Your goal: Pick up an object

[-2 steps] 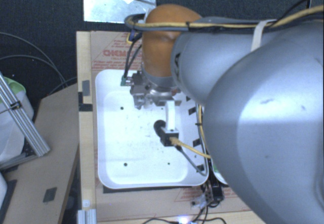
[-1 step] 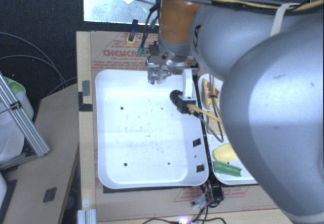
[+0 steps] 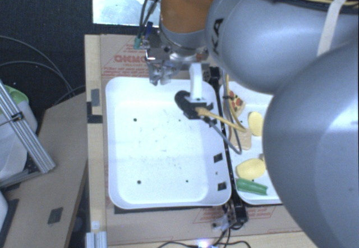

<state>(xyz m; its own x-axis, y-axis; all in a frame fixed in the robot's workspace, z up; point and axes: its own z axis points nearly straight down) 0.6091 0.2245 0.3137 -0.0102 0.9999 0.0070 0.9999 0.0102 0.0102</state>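
Observation:
My gripper (image 3: 159, 76) hangs over the far rim of the left white bin (image 3: 162, 151), below the orange band of the wrist. Nothing shows beneath it but bare bin floor with small dark specks. In the right bin (image 3: 263, 199), mostly covered by the arm, lie a pale yellow piece (image 3: 255, 123), a yellow lemon-like piece (image 3: 251, 168), a green piece (image 3: 251, 187) and a small red-and-orange item (image 3: 236, 102).
The grey arm fills the upper right and hides much of the right bin. Cardboard (image 3: 120, 59) lies under the bins. An aluminium frame (image 3: 25, 134) stands at the left, beside the bench.

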